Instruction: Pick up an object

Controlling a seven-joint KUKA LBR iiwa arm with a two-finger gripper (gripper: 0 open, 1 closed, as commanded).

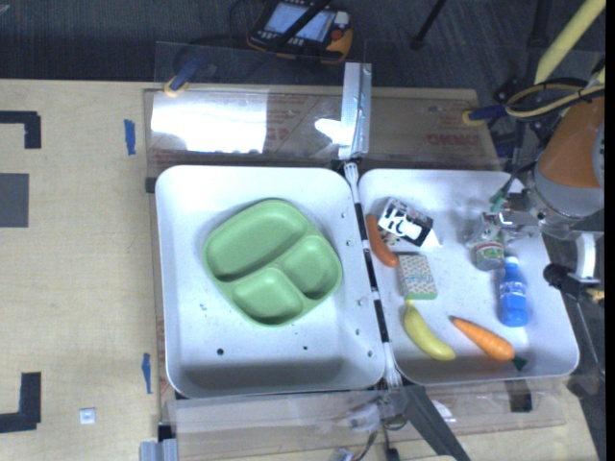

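Pincer (492,230) hovers low at the right bin's (452,185) upper right, its opening impossible to judge. That bin holds a blue bottle (513,297) just below the pincer, a carrot (483,339), banana (427,332), sponge (417,277) and black-and-white box (405,224). The left bin (183,286) carries a green divided plate (273,260), with bare floor around it.

Glossy plastic green tray (273,261); smooth white bins (183,200); matt wood bench (77,257).

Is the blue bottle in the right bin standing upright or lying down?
Lying down. The blue bottle shows its full length on the floor of the right bin, pale cap end toward the far wall, just below the gripper.
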